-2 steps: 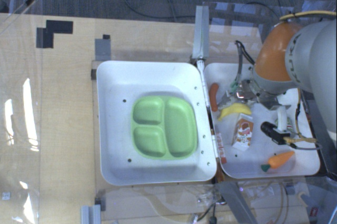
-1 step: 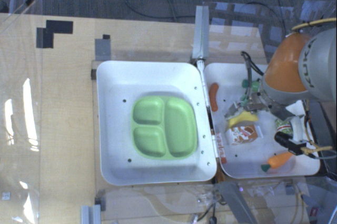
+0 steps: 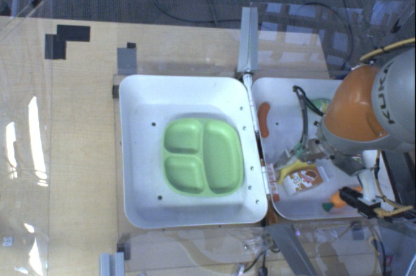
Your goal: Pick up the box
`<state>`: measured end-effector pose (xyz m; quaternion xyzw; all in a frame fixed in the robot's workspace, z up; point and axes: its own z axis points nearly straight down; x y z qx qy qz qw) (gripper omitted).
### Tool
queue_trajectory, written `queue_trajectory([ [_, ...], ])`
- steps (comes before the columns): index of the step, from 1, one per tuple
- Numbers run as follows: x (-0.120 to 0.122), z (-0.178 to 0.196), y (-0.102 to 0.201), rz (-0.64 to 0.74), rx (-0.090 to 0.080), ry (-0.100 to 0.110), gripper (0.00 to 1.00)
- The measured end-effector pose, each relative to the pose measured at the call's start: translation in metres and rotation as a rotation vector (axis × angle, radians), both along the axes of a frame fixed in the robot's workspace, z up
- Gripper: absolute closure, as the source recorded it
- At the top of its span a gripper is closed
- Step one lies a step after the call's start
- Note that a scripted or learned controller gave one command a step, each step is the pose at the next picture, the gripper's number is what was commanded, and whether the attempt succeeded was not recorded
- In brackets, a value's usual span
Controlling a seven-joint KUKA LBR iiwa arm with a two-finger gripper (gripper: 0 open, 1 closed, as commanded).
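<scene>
The box (image 3: 303, 180), small and orange and white with a picture on top, lies flat near the front of the right bin (image 3: 281, 94). A yellow banana (image 3: 292, 169) rests against its far left edge. My arm, with its orange band (image 3: 351, 109), hangs over the right half of that bin. The gripper (image 3: 307, 150) pokes out under the wrist just behind the banana and the box, low over the bin floor. Nothing shows in its grasp.
In the right bin, a reddish sausage (image 3: 263, 120) lies by the left wall. An orange carrot (image 3: 335, 201) lies at the front right and a green item (image 3: 320, 104) sits behind the arm. The left bin (image 3: 136, 138) holds a green divided plate (image 3: 202, 156).
</scene>
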<state>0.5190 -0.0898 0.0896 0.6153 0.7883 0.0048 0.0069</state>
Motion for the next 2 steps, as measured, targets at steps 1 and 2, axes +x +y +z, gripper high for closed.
queue_trajectory([
  [1, 0.018, -0.001, -0.007, -0.122, 0.005, 0.007, 0.0],
  [2, -0.026, 0.0, -0.016, -0.023, 0.0, -0.001, 0.0],
])
